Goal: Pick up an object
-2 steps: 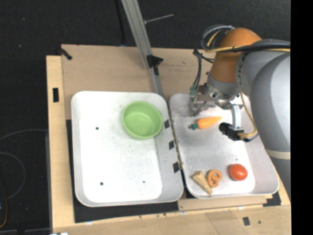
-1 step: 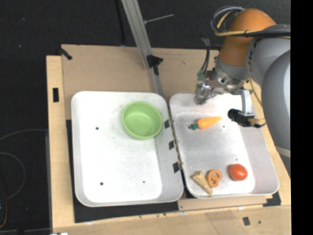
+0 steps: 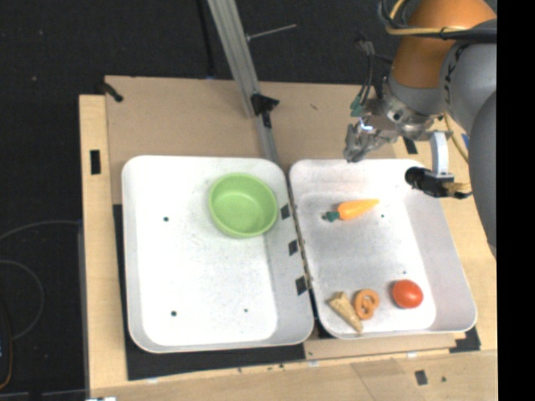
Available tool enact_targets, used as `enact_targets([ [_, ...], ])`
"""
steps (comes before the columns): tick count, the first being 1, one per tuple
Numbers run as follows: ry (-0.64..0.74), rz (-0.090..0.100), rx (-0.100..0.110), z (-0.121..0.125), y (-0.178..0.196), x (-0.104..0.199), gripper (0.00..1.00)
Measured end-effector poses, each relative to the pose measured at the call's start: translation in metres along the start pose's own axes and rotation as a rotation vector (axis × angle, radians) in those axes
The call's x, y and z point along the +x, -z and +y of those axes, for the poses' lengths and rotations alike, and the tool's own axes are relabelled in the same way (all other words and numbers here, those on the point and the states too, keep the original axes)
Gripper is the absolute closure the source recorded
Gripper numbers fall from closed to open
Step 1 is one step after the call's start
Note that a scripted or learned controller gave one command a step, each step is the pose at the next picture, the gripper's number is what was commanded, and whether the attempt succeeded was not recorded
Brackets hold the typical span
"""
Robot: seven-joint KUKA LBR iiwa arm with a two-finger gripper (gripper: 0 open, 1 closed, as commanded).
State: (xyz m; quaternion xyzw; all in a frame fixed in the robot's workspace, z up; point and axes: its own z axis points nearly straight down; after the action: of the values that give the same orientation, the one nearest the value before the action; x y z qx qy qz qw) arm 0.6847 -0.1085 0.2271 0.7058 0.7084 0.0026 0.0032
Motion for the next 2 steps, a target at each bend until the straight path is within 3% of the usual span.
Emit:
enact_targets([
  [2, 0.002, 0.001, 0.010, -0.050, 0.004, 0.091, 1.00],
])
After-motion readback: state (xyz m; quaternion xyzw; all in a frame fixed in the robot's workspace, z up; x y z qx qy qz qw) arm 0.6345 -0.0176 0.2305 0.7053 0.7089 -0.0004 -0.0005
